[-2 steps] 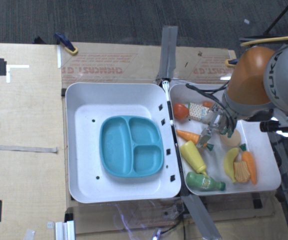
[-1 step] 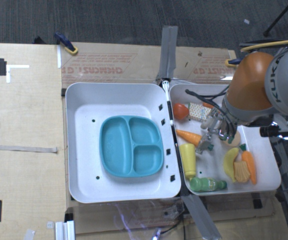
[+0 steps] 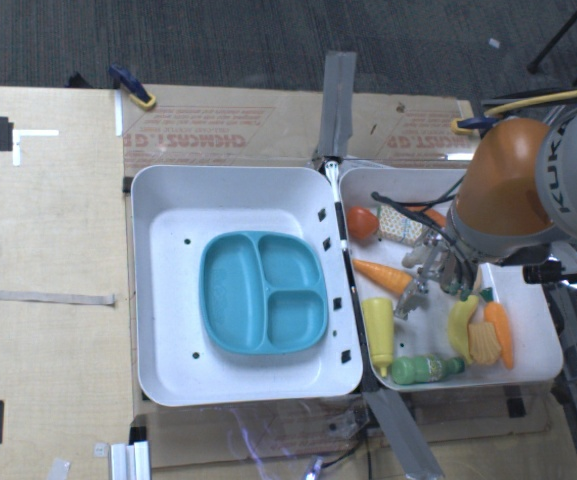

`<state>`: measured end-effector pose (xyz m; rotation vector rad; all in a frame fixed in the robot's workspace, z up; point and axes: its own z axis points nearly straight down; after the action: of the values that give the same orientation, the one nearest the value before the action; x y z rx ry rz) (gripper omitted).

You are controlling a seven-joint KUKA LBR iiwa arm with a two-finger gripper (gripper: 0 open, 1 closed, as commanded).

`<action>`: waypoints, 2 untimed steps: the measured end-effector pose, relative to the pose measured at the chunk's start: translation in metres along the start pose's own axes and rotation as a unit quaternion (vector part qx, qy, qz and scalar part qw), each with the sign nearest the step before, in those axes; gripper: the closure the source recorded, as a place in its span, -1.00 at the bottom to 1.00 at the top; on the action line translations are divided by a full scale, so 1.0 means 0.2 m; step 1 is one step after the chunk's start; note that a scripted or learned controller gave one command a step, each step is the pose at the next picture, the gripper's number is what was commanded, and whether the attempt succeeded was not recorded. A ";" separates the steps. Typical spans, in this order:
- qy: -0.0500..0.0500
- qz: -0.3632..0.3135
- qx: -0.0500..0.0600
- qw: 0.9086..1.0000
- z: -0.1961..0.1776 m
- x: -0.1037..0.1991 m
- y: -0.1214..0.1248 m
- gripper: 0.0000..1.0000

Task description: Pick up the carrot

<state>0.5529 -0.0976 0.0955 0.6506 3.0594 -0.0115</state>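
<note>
Camera view is showing the claw (image 3: pixel 413 296), fingers' state unclear, hovering just right of the carrot (image 3: pixel 381 275), whose long axis is running left-right.

You get bright, even overhead light; the two white bins (image 3: pixel 148 298) look almost washed out. Shadows are soft and short. The arm (image 3: pixel 508 188) at right is slightly blurred, and the upper frame's dark floor (image 3: pixel 268 18) stays dim.
</note>
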 end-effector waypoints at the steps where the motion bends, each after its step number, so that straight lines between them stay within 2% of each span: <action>1: 0.002 0.135 0.003 0.991 0.01 -0.10 0.01 -1.00; 2: 0.004 0.252 0.001 0.968 0.01 -0.14 0.06 -1.00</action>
<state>0.5822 -0.0983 0.0938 1.4048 2.8021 -0.0050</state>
